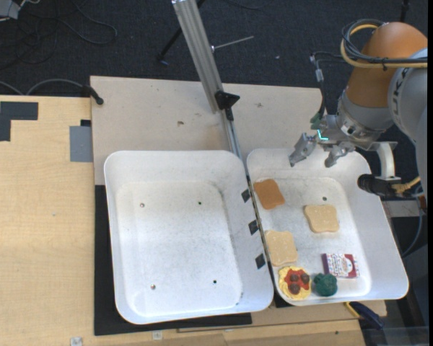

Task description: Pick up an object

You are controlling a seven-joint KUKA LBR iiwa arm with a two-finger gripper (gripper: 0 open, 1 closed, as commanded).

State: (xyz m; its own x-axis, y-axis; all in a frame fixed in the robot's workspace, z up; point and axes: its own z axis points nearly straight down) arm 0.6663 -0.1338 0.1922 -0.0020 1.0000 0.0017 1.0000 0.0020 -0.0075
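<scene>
My gripper (317, 152) hangs open over the far rim of the right bin (375, 218), with nothing between its fingers. Several small items lie in that bin. A brown toast slice (268, 193) sits near the left wall, closest to the gripper. A pale bread slice (322, 218) lies in the middle. Another tan slice (281, 248) rests against the left wall further forward. At the front are a pizza-like disc (295, 281), a green broccoli piece (325, 285) and a small red-and-white packet (340, 265).
The left bin (130, 193) stands beside the right one, with black clips along the shared edge. A slanted aluminium bar (202, 56) rises from the bench behind the bins. A wooden table (36, 222) lies to the left.
</scene>
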